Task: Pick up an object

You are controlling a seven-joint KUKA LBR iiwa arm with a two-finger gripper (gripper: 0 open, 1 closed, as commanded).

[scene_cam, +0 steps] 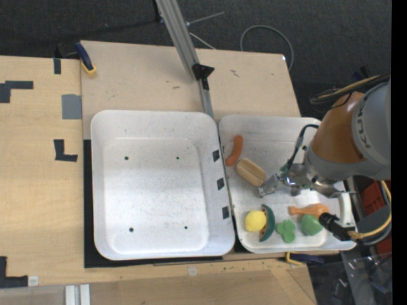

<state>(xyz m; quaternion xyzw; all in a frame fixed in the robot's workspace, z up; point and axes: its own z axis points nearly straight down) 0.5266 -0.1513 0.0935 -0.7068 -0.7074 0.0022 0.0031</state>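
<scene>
Two bins: I see two shallow white bins side by side on the wooden bench, the left bin [152, 183] larger in view, the right bin [267, 132] just beside it with their rims touching.
Arm: my single grey arm [356, 138] with its orange band comes in from the right and bends down over the right bin.
Gripper: the gripper [272, 184] sits low in the middle of the right bin, pointing left, its tip just beside the tan block.
Fingers: I cannot tell from this view whether they are spread or closed, and I see nothing between them.
Objects, count: I count six, all in the right bin.
One orange sausage [234, 150]: near the bin's left wall, toward the far end.
One tan block [250, 171]: just below the sausage, tilted.
One yellow ball [255, 221]: near the front left corner.
One dark green curved piece [268, 223]: touching the ball's right side.
Two green lumps: one [286, 230] beside the curved piece, another [310, 225] further right.
One orange carrot-like piece [308, 210]: just above the right lump.
</scene>
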